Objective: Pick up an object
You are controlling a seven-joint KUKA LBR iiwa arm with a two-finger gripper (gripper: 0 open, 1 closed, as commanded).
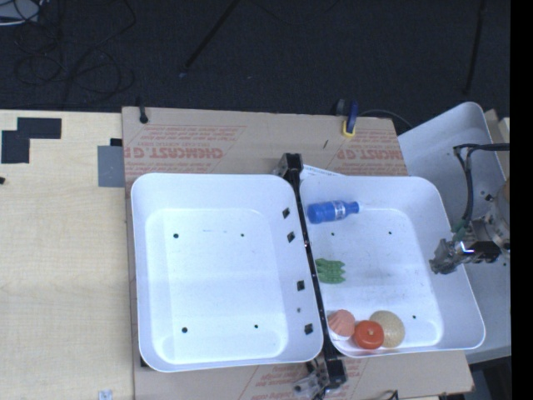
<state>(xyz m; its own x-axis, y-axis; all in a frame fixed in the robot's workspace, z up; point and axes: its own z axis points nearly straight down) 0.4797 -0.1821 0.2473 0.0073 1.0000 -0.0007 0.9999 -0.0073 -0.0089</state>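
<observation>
On the light wooden desk (58, 257) at the 9 o'clock side of the view lie a few dark patches, and just beside them starts a sheet of printed cardboard (250, 144) that carries two shallow white bins side by side. The left bin (146, 223) sits a little to the 9 o'clock side of the centre of the view, with small dark dots on its floor. A black divider strip (304, 257) runs between the two bins from 12 o'clock down to 6 o'clock.

The right bin (433, 215) holds every loose object. Toward 12 o'clock inside it, close to the divider, lies a blue bottle (332, 212) on its side, its pale cap pointing toward 3 o'clock. Near the bin's middle, at its 9 o'clock wall, rests a small green object (330, 271). In the bin's 6 o'clock part three round things cluster: a pinkish piece (340, 322), a red round object (368, 334) touching it, and a tan ball (390, 327) just behind the red one.

At 3 o'clock of the view, over the right bin's outer rim, hangs the gripper (445, 257), well apart from all the objects. It is small and dark here, so I cannot tell how its tips stand, and nothing is seen held by it.
</observation>
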